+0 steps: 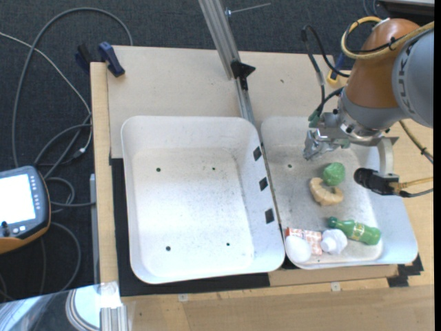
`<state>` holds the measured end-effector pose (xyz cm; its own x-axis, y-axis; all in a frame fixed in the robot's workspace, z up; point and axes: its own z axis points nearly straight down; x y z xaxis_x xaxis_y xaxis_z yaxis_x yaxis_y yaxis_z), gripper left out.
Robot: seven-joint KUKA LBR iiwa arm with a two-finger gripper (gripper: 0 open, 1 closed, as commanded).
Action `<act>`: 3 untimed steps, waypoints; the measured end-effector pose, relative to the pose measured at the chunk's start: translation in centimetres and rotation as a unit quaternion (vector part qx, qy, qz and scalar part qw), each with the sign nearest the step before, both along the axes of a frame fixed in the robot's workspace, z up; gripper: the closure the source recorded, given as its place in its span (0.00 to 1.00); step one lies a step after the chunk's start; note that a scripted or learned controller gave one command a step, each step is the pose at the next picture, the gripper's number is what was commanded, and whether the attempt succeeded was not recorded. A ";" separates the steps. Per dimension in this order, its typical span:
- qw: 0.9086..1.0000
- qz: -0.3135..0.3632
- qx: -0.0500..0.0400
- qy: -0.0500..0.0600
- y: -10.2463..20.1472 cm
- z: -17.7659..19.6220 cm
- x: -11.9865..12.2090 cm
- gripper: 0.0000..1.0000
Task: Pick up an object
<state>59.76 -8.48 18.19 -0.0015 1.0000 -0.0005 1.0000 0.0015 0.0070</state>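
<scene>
Fingers (pixel 314 145) hang over right bin (pixel 289 133) — state unclear; green ball (pixel 334 173) just beside, tan piece (pixel 326 192) near.

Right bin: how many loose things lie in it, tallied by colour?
Green: 2, a round green ball-like lump and a green plastic bottle lying flat
Tan: 1, a tan bread-like piece
White: 2, a white round piece and a white cap-shaped piece
Total: 5
</scene>
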 end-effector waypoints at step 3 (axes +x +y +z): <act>1.000 0.003 0.002 0.004 11.6 5.7 -1.5 1.00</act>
